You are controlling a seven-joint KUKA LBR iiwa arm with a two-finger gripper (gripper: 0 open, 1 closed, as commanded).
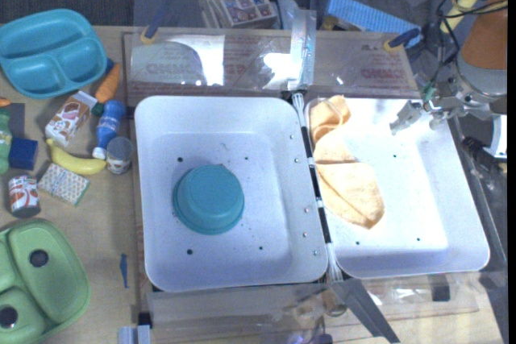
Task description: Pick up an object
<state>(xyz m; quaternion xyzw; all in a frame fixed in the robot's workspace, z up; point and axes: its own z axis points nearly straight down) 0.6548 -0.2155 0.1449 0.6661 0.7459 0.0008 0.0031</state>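
1. While the arm reaches in from the right, its two-finger gripper (409,117) hangs over the upper right part of the right shallow white bin (451,254); whether it is spread or pressed together I cannot tell, and nothing shows between its tips.
2. Nearest to it lies a crumpled pale orange cloth (345,173), draped along that bin's left wall, apart from the gripper.
3. Further out, a round teal plastic bowl (209,198) sits upside down in the middle of the left shallow white bin (161,133).
4. The cloth looks the likelier pick. To do it well, I would come down on a raised fold near its upper end, pinch deep enough to catch fabric rather than skim it, and stay off the bin wall.
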